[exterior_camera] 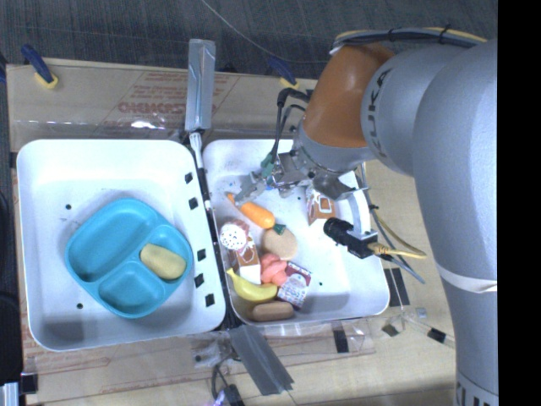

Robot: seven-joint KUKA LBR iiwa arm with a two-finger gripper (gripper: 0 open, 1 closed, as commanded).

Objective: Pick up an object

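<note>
Camera view: gripper [292, 176] low over right bin [359, 282], grip state can't tell, w/ carrot [256, 213] just beside it, nearest of the toy-food pile, so prob. the pick target.

A robotics lab: clamped bench [101, 100], white bins [34, 227], toy food.
</note>
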